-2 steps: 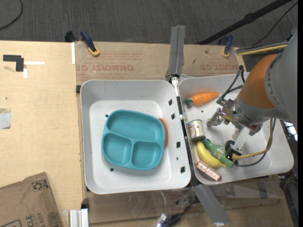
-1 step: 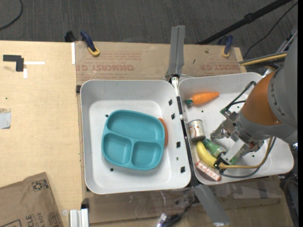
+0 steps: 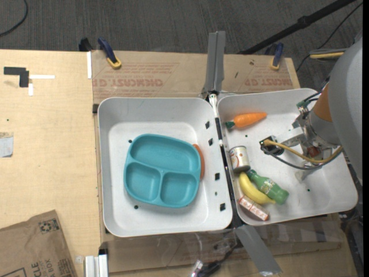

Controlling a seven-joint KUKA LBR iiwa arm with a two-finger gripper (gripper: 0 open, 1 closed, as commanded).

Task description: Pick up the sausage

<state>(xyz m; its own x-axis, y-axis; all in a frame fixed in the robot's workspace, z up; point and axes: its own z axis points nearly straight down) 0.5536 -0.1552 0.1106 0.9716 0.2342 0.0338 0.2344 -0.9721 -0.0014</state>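
You see the grey arm [image 3: 346,91] with its orange band entering from the right, above the right white bin [image 3: 340,198]. Its claw [image 3: 308,140] hangs low over the middle right part of that bin, among yellow cables; whether the claw is wide or narrow, I cannot tell from this view.

The sausage, a thin orange-red piece [image 3: 200,159], lies in the left white bin [image 3: 112,212], touching the right edge of the teal plastic plate with three compartments [image 3: 162,171]. It is well apart from the claw.

In the right bin you find an orange toy carrot [image 3: 248,119] near the top, a small silver can [image 3: 238,158], a yellow banana [image 3: 253,191], a green bottle [image 3: 269,187] lying across the banana, and a pink wrapped bar [image 3: 253,208] at the lower edge. The two bins stand side by side on the wooden desk [image 3: 46,154].
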